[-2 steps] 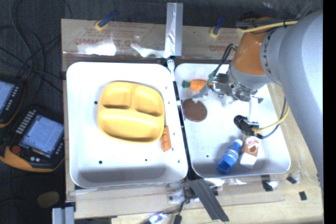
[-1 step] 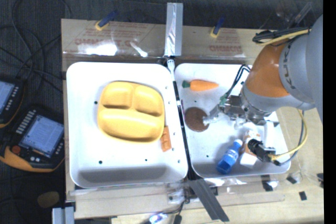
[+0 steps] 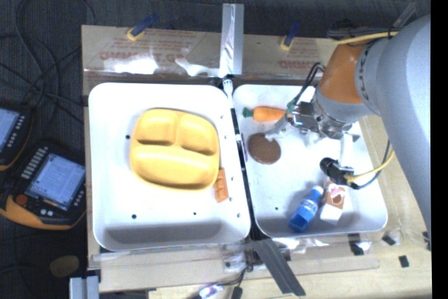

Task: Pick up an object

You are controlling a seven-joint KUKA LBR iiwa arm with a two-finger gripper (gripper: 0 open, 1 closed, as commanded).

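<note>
The right bin [image 3: 364, 217] holds an orange carrot [image 3: 268, 113] near its far left corner and a flat brown disc [image 3: 264, 148] just in front of it. A blue bottle [image 3: 306, 209] and a small white and brown carton [image 3: 334, 202] lie near the front wall. My gripper [image 3: 302, 117] hangs low over the back of this bin, just right of the carrot's thick end. Grey metal parts and the wrist with its orange band [image 3: 343, 77] cover the gripper from above. I see nothing held in it.
The left bin [image 3: 112, 213] carries a yellow divided plate [image 3: 175, 148], and a small orange piece [image 3: 221, 185] lies by its right wall. A black cable plug [image 3: 330, 167] with a yellow lead hangs over the right bin. Handheld devices [image 3: 42, 182] sit on the floor at left.
</note>
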